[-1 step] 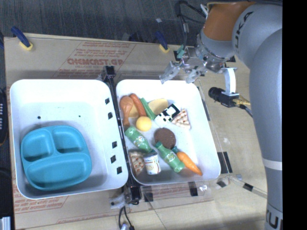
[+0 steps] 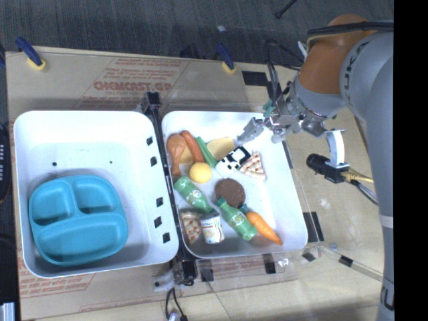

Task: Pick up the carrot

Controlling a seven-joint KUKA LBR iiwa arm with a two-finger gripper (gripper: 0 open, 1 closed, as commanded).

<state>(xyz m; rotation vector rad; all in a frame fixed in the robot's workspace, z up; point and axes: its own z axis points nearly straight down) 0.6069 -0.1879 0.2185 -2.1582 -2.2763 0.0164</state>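
The carrot lies in the right bin, near that bin's front right corner. Its thick end touches a green bottle and its thin tip points at the corner. A second orange carrot with a green top lies near the back left corner of the same bin, just beside a bread roll.

The end effector hangs over the back right part of the right bin, well apart from the front carrot. It is too small and blurry to tell if it is wide or narrow (nothing can be seen held in it). Just under it sit a yellow wedge, a black and white block and a waffle slice.

In the middle of that bin are a yellow ball and a brown round cookie. Another green bottle lies beside the left wall. A small can stands by the front edge.

The left bin holds a blue tray in its front part.
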